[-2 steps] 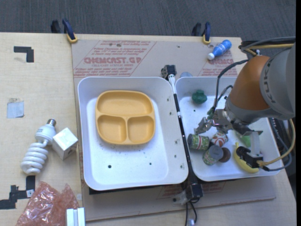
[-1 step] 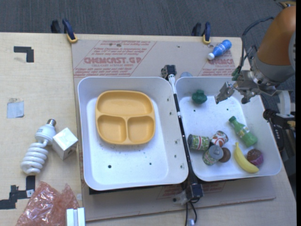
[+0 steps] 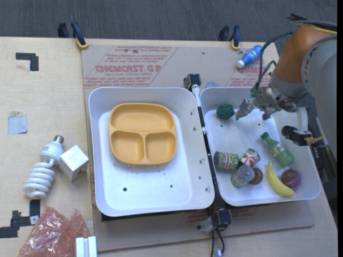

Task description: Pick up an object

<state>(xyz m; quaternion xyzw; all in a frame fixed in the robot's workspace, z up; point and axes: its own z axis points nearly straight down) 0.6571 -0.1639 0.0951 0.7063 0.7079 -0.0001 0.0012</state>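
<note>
While the grey arm with the orange band [image 3: 300, 50] reaches over the right white bin [image 3: 236, 194], we see its two-finger gripper [image 3: 256, 109] poised above that bin's far end with fingers spread apart and nothing between them. Just left of the gripper lies a dark green bumpy ball [image 3: 225, 111]. Nearer the bin's front rim we note a green plastic bottle [image 3: 277, 150], a yellow banana [image 3: 279, 181] and small cans [image 3: 226, 160]. Left of this bin, a yellow divided plastic tray [image 3: 143, 131] rests in the left white bin [image 3: 150, 197].
</note>
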